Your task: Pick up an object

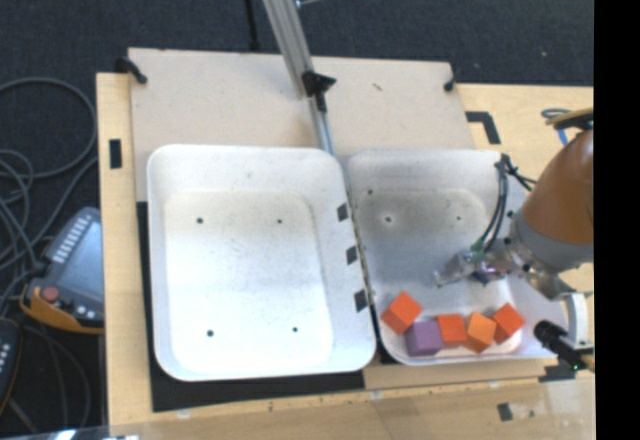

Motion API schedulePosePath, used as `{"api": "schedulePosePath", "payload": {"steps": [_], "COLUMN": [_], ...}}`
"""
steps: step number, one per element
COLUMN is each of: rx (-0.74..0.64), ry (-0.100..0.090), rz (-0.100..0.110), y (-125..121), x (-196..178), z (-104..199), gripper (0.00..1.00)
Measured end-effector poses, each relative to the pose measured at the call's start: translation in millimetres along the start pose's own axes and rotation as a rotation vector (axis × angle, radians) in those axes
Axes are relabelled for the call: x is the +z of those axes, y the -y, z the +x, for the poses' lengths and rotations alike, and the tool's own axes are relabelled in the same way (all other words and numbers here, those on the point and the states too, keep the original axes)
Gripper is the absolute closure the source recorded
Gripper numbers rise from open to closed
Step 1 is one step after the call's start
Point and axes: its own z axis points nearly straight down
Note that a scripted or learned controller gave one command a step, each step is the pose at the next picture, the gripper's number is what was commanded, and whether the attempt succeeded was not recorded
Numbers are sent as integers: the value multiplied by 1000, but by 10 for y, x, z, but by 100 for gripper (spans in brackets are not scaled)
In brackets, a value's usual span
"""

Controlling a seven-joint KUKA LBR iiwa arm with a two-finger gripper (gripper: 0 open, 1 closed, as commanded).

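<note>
Several small blocks lie along the front edge of the right bin. An orange cube is leftmost, with a purple block just in front of it. To their right sit three more orange blocks. My gripper hangs low over the right bin's right half, just behind the row of blocks. It is a little above and behind the middle orange blocks. The arm's orange band rises behind it at the right.
The left bin lies beside the right one, across a thin divider. A slanted metal pole rises from the back, between the bins. Cables and a handheld pendant lie off the bench at left.
</note>
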Motion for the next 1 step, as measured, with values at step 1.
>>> {"api": "schedulePosePath", "payload": {"steps": [1], "rx": [4], "ry": [-12], "rz": [36], "y": [-61], "x": [128], "z": [28], "gripper": [0]}}
